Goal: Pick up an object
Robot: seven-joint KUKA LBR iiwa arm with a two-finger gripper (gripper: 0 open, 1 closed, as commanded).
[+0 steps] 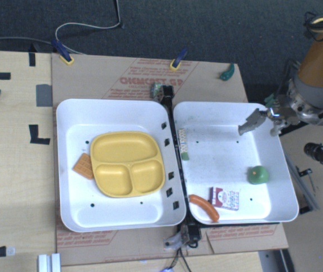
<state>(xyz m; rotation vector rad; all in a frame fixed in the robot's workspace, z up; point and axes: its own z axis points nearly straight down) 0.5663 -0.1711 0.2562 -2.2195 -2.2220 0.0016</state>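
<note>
The right bin [275, 152] holds a small green round object [258, 175], an orange sausage-shaped piece [204, 207], a red and white carton [224, 198] and a thin pale strip [183, 146] against its left wall. My gripper [262, 126] hangs over the bin's far right part, well above and behind the green object. It is open, with nothing between its fingers. The arm comes in from the right edge.
The left bin [71, 123] holds a yellow divided plate [128, 163] with a tan square wafer [83, 165] tucked at its left. A black clip [162, 92] sits where the bins meet at the back. Bare white floor lies in the right bin's middle.
</note>
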